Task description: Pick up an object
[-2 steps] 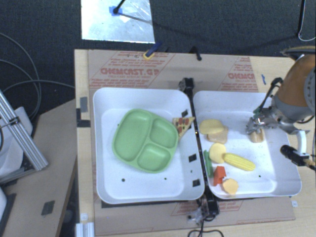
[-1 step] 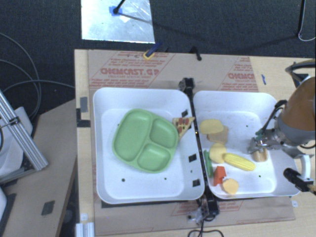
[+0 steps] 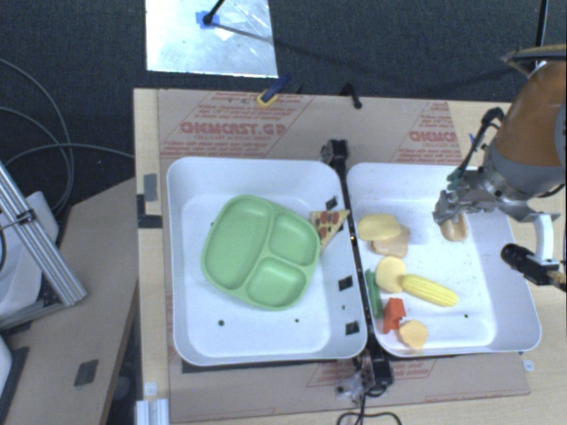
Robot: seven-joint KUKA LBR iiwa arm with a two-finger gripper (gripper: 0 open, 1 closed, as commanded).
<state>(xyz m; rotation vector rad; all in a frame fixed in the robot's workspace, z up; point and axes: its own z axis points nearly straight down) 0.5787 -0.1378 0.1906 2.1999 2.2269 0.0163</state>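
The right bin [image 3: 505, 312] holds several toy foods: a pale yellow piece [image 3: 381, 228], a corn cob [image 3: 431, 289], a yellow round piece [image 3: 387, 274], a red piece [image 3: 393, 309] and an orange piece [image 3: 413, 333]. A small tan piece [image 3: 455, 230] lies near the bin's far right. My gripper [image 3: 450, 211] hangs directly over that tan piece, at or just above it. I cannot make out whether the piece is between the fingers.
The left bin [image 3: 190, 193] holds a green divided plate [image 3: 261, 251], with a pizza slice [image 3: 330, 225] against the wall between the bins. A thin green piece [image 3: 372, 292] lies along that wall in the right bin. The arm's body [image 3: 532, 140] overhangs the right bin's far corner.
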